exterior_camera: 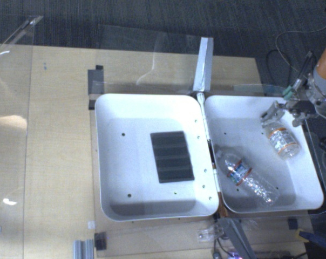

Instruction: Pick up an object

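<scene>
No legible text, brand, number or sign anywhere. A label band in red, blue and white on the crushed clear bottle (244, 177) in the right bin (306, 196), too blurred to read. An orange-flecked label on the small bottle (283, 140) near it, likewise unreadable.

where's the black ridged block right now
The black ridged block lies flat near the middle of the left bin, on the left side of the camera view, apart from the two clear bottles in the right bin.
</scene>
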You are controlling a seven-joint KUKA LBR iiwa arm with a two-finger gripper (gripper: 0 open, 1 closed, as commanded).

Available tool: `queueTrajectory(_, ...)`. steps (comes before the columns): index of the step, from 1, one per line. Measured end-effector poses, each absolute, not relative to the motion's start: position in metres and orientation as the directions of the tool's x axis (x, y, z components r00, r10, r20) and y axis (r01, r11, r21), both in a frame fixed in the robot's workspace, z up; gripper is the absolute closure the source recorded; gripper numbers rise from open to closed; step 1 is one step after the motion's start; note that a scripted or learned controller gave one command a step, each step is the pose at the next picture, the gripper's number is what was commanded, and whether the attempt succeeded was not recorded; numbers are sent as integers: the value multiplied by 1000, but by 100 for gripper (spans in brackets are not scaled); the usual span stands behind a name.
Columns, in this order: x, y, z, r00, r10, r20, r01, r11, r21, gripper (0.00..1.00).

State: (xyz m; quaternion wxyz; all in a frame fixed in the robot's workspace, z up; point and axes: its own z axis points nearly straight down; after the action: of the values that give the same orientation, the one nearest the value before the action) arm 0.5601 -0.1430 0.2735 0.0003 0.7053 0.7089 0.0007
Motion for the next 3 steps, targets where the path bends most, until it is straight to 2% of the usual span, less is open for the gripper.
queueTrajectory(1,582,-205,159,100,995,0,995,-100,3,0)
queueTrajectory(2,591,-201,88,-3,1000,-2,1000,3,8,0)
queueTrajectory(3,593,-200,99,-3,1000,-2,1000,3,13,100)
